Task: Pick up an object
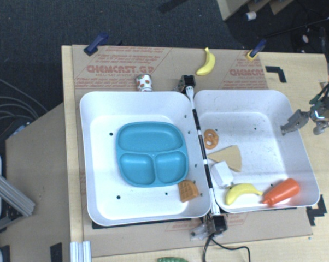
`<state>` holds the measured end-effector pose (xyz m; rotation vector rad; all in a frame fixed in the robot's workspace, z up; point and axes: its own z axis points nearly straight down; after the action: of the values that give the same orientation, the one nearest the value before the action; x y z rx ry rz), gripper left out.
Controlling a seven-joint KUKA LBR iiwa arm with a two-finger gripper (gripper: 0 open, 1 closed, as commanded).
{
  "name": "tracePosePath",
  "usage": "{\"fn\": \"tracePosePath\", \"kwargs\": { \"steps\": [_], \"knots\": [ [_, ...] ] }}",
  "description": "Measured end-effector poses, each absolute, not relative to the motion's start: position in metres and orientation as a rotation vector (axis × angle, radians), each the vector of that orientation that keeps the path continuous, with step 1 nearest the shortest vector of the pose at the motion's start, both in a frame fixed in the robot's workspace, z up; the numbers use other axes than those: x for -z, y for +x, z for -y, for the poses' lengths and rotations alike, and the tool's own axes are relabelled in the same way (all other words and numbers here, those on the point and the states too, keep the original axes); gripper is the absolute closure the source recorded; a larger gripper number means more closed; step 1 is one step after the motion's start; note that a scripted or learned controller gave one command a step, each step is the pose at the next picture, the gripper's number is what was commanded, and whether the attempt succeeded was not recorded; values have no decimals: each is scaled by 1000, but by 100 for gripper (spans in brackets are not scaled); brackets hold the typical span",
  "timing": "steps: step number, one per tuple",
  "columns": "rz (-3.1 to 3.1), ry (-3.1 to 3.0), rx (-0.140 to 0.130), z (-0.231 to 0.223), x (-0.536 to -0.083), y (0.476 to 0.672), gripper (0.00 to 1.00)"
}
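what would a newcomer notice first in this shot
The big blue tray fills the left bin. In the right bin, a banana and an orange carrot lie together at the near edge. The tool hangs over that bin's right rim.

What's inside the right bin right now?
The right bin holds a pretzel, a tan wedge, a white block, a banana and an orange carrot. The wedge's underside is hidden.

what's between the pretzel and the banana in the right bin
In the camera view, a tan wedge and a white block lie between the pretzel and the banana.
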<state>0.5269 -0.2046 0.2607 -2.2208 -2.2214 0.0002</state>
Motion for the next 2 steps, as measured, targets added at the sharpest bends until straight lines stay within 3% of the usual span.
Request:
{"fn": "tracePosePath", "kwargs": {
  "steps": [1, 2],
  "knots": [
    [2220, -2219, -2, 138, -115, 487, 0],
    [2221, -2223, 0, 138, -125, 488, 100]
  ]
}}
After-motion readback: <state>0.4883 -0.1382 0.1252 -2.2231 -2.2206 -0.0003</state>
